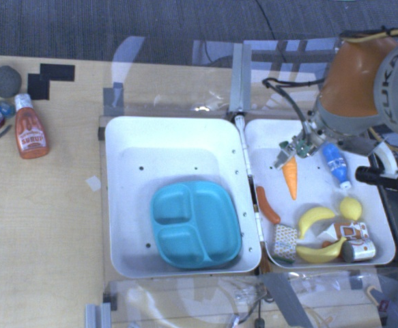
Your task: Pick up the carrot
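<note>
Gripper [295, 149] hangs at the carrot's [291, 177] thick end in the right bin [267, 132], poised for pickup, finger state impossible to tell

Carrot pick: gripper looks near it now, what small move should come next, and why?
Probably ease straight down over the thick end and close. The gripper sits at the carrot's upper end in the right bin, but no grasp shows yet. The blue bottle lies close beside, so keep sideways motion small.
</note>
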`<state>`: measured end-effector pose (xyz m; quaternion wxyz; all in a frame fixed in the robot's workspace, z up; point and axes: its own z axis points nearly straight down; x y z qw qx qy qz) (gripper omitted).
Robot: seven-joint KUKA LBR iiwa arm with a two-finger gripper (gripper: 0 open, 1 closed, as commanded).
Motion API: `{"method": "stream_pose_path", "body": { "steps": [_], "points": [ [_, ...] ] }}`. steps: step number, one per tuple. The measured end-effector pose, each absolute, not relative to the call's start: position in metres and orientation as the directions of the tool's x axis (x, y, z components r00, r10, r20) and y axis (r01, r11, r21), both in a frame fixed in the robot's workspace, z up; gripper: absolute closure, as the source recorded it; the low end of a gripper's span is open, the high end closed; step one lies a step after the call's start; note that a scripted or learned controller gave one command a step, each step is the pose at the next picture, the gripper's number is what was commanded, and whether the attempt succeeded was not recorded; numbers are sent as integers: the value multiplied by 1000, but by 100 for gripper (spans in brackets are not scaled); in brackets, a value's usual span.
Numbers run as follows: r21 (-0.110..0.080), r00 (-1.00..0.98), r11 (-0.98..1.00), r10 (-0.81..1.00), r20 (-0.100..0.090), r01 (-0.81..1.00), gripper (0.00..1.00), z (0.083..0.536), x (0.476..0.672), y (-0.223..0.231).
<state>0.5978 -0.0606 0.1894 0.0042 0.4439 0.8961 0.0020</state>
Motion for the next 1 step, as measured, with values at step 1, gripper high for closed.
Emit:
{"method": "stream_pose_path", "body": {
  "steps": [1],
  "points": [
    [6, -744, 744, 668, -7, 668, 100, 258, 545, -52]
  ]
}}
